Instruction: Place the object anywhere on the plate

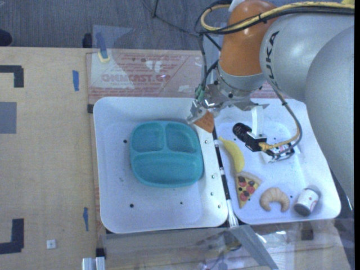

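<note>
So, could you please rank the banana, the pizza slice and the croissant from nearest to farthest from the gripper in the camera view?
From the gripper:
1. Banana, right bin, by the divider.
2. Pizza slice, below the banana.
3. Croissant, right of the pizza, near the front edge.

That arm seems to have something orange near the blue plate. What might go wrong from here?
1. The small orange object sits at the gripper right above the divider between the bins, just off the top right corner of the teal plate. Released here, it could land off the plate.
2. How firmly it is held is unclear, so it may slip early.
3. The arm hangs low over the right bin, so a sweep might knock the banana.
</note>
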{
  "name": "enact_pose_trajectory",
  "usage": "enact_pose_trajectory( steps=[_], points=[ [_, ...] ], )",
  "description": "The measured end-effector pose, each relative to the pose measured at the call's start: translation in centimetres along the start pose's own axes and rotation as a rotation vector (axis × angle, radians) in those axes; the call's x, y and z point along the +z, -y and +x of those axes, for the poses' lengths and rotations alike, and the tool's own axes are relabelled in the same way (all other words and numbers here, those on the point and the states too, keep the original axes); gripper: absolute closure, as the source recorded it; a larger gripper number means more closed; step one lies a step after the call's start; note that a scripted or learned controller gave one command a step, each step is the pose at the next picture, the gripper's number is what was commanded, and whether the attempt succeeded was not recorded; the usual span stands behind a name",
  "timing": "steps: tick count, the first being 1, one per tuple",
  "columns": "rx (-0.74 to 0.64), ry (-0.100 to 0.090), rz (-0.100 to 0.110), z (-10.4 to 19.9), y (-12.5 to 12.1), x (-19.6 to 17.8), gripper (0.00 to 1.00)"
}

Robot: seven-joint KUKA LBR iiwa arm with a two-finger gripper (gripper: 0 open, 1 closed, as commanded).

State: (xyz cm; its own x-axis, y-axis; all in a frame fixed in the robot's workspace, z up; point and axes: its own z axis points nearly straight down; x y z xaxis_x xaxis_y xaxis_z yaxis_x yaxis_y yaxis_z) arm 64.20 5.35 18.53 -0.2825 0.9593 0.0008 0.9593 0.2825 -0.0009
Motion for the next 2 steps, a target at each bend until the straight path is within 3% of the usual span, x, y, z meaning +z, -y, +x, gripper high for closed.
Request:
enact_pose_trajectory(
  steps=[1,2],
  points=[
    [-0.040,0.001,-0.004,7.9,-0.2,-4.2,1.00],
    [-0.168,0.000,0.001,16.5,6.7,-9.4,1.00]
  ],
)
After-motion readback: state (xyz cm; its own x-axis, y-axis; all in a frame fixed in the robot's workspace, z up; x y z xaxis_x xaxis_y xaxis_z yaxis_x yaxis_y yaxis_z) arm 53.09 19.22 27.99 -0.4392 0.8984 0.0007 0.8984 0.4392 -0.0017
